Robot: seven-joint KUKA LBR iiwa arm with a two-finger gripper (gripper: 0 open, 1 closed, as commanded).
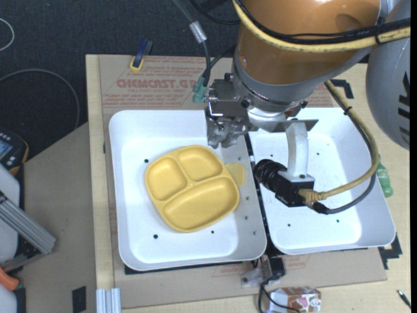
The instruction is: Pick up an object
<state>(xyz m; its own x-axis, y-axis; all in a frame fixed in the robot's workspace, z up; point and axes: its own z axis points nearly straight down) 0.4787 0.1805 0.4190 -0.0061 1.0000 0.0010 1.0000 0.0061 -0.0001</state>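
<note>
Yellow 3-compartment tray [191,188] lies in left bin [130,142]. Gripper [223,135] sits at the tray's far edge. Finger state: cannot tell.

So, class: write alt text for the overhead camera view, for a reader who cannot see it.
A yellow divided plate lies in the left white bin. The grey and orange robot arm reaches in from the right, its gripper hanging just above the plate's far edge. The right white bin sits alongside on a brown board.
</note>
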